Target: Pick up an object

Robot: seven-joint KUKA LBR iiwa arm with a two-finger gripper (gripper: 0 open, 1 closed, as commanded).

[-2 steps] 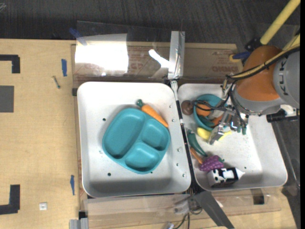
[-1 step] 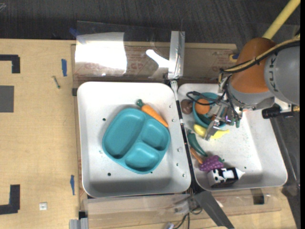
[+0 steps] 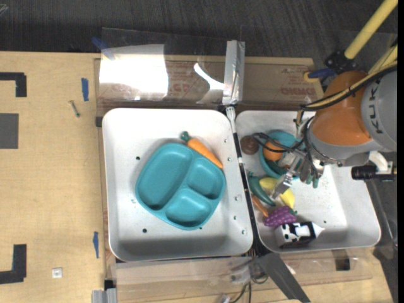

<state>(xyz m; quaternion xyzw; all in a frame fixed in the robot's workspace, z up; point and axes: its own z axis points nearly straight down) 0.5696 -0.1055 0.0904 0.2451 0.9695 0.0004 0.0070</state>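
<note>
Two bins before you | gripper (image 3: 284, 183) low in right bin (image 3: 353, 226) over a toy clutter | finger state: cannot tell | teal plate (image 3: 181, 185) half-hides carrot (image 3: 205, 151)

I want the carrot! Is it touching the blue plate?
Touching. The camera view shows the carrot lying on the upper right rim of the blue plate, with no gap between them.

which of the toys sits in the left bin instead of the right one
The orange carrot, which lies against the upper right rim of the teal divided plate in the left bin. The yellow toy, purple grapes and black-and-white toy are all in the right bin.
</note>
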